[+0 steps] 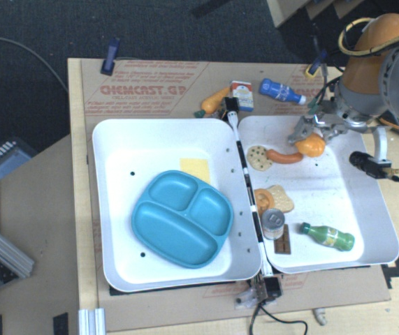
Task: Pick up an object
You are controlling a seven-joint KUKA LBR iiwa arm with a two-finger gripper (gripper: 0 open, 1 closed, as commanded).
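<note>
Gripper of the grey KUKA arm, seen at the upper edge of the right-hand white bin, with its metal parts low over a small round orange fruit-shaped object; whether its two fingers are apart or together cannot be told, since they merge with the object and the wrist hardware, and the object cannot be confirmed as lying between them. The arm enters from the right, its orange band uppermost and the grey wrist angled down and leftward toward the bin's far side. The orange fruit-shaped object sits directly under and touching or just beside the gripper tip, with a reddish sausage-shaped toy running from it leftward to a round tan cookie-like disc. Lower in the same bin lie a tan bread-like piece beside an orange ring-shaped item, a small silver-topped can above a dark brown bar, and a green plastic bottle on its side, well apart from the gripper. The left-hand white bin holds a blue divided plastic plate and a flat yellow square just behind it. On the bench beyond the bins rest a blue bottle, a small red-and-white carton and an orange carrot-shaped toy.
</note>
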